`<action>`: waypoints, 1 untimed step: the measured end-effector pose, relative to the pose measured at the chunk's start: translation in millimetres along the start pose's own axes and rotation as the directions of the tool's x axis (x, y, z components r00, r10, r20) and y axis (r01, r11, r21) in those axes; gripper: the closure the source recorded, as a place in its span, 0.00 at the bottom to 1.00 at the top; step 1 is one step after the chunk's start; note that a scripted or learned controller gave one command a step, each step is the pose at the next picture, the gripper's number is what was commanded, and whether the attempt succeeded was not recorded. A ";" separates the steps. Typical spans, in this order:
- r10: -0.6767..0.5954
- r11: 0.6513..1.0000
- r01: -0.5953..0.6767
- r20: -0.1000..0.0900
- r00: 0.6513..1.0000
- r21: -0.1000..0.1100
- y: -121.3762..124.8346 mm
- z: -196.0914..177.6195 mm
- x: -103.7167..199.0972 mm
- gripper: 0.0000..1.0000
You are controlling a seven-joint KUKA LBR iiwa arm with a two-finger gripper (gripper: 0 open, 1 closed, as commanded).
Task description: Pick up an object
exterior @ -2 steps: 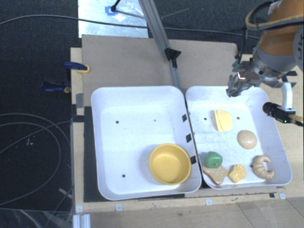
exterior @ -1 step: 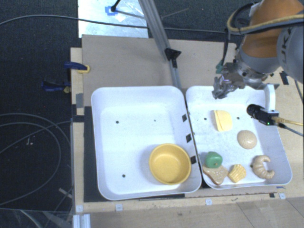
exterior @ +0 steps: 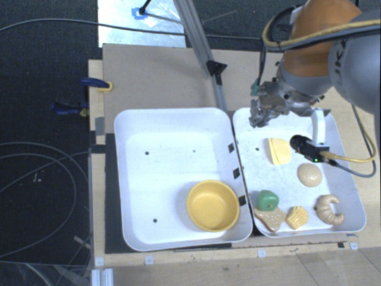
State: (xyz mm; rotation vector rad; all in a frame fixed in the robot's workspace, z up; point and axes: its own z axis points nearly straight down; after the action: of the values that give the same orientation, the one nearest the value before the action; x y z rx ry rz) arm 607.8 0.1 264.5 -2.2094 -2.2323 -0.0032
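The claw (exterior: 261, 119) hangs over the far left corner of the right bin (exterior: 348, 159); whether it is wide or narrow cannot be told. Just near and right of it lies a pale yellow wedge (exterior: 278, 151). Further right rests a beige ball (exterior: 309, 174); along the near edge sit a green piece (exterior: 267, 199), a yellow block (exterior: 297, 217) and a croissant (exterior: 330, 210). A yellow bowl (exterior: 213, 205) sits in the left bin (exterior: 149, 136).
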 end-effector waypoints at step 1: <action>0.001 1.000 -0.001 0.001 1.000 0.000 -5.3 -0.2 50.3 1.00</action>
State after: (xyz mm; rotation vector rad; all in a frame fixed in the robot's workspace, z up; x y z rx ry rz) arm 601.9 50.3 264.8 -2.2103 -2.2320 -0.0025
